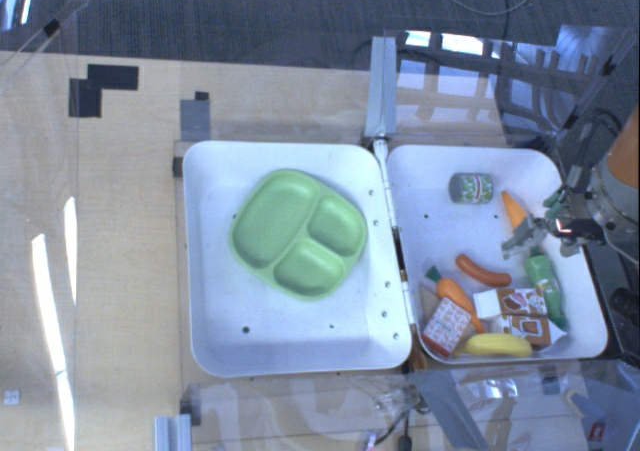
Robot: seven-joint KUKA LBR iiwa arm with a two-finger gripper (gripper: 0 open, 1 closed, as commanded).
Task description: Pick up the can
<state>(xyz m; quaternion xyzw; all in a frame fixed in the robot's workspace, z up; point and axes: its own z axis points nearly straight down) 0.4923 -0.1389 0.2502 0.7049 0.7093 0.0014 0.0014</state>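
In the left bin (210, 339) we see a green divided plate (299, 232) lying flat near its middle. In the right bin (420, 174) the can (471, 188) lies on its side near the far wall, apart from the rest. Below it sit a sausage (484, 270), a carrot (456, 294), small boxes (450, 325) and a banana (498, 344). At the right, the gripper (537, 231) hangs over a green bottle (545, 288), fingers spread, nothing between them.

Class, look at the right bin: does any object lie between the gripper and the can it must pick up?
Partly. The carrot lies near the line from the gripper to the can, close by the gripper. The can itself lies on its side with bare bin floor around it, so nothing visible crowds it from above.
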